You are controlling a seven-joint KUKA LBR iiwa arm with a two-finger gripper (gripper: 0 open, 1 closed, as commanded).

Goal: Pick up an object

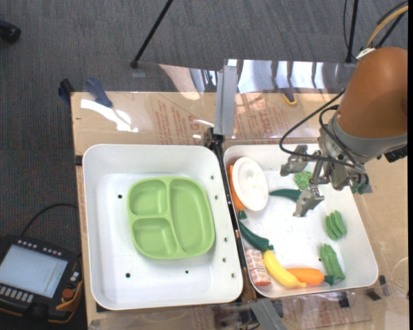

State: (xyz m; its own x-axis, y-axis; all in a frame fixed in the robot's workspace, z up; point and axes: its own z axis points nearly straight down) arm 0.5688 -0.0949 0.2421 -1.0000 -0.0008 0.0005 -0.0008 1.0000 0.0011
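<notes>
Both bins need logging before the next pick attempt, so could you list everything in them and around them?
Divided plate: 1, light green, left bin.
Round lid-like dish: 1, white, right bin, left side.
Banana: 1, yellow, right bin, near edge.
Carrot: 1, orange, beside banana.
Green bean pods: 2, green, right bin, right side.
Dark green vegetable: 1, beside left wall.
Pendant: 1, black, floor, lower left.
Gripper: 1, grey, above right bin.

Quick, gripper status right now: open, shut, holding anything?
Gripper: over the right bin, nothing seen between its fingers; open or shut cannot be told from this view.
</notes>
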